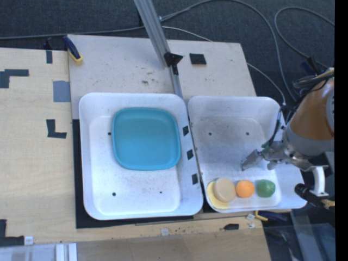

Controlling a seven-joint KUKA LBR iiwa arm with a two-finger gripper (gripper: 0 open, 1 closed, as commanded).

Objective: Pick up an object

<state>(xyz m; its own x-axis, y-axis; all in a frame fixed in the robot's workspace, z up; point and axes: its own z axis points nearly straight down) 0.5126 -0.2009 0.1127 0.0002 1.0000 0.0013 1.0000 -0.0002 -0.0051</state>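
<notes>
My gripper (253, 160) hangs over the right bin (228, 107) with fingers spread and gripping nothing. The orange ball (244, 188) lies just below my fingertips, between the tan disc (223, 189) and green ball (265, 188), all lined along the near wall.

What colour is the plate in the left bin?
Light blue plate, clear in the camera view.

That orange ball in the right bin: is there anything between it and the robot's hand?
Nothing visible does. The hand hangs over bare bin floor just above the orange ball, with open space between them. The ball does sit tight in a row, between a tan disc and a green ball.
</notes>
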